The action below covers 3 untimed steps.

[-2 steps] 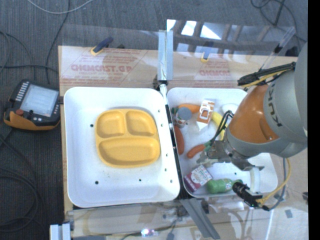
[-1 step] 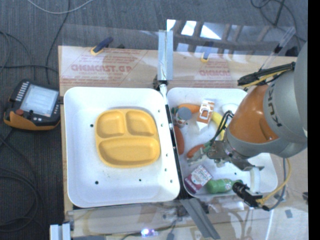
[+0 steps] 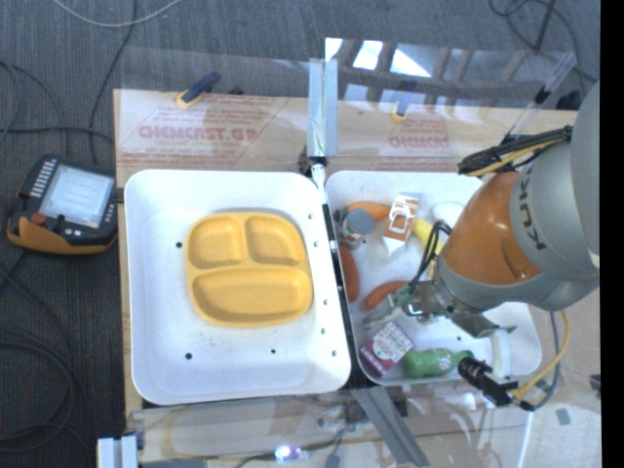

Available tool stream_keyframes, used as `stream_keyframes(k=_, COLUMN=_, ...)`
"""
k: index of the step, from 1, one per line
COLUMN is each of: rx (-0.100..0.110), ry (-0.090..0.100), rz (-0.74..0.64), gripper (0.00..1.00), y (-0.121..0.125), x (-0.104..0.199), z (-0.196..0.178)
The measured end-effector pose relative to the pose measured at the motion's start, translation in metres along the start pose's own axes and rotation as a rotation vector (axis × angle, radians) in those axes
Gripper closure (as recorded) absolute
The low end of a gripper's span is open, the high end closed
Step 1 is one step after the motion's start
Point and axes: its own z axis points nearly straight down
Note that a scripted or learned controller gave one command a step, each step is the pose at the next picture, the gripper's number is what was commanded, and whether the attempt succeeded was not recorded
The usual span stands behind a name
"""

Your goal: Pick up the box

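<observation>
Over the right bin point(image 3: 531, 344) my gripper point(image 3: 408, 302) hangs near the box point(image 3: 388, 343); whether it is spread or pinching, I cannot tell.

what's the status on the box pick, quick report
Gripper low in right bin, over the clutter. Box at bin's far side, untouched, not held. Sausage and green item lie near the gripper.

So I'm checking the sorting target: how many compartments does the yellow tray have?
3. The yellow tray in the left bin has two small compartments side by side at the far end and one wide one nearer the camera.
</observation>
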Motion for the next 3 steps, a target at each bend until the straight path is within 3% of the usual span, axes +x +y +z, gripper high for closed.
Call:
stream_keyframes(k=1, rx=-0.003, ry=0.003, rz=0.001, gripper=1.00, y=0.0011, x=0.0012, z=-0.0079)
stream_keyframes(k=2, rx=-0.002, ry=0.003, rz=0.001, gripper=0.00, y=0.0011, x=0.0013, z=-0.0078)
stream_keyframes(k=3, rx=-0.003, ry=0.005, rz=0.028, gripper=0.00, y=0.0016, x=-0.0007, z=0.0001)
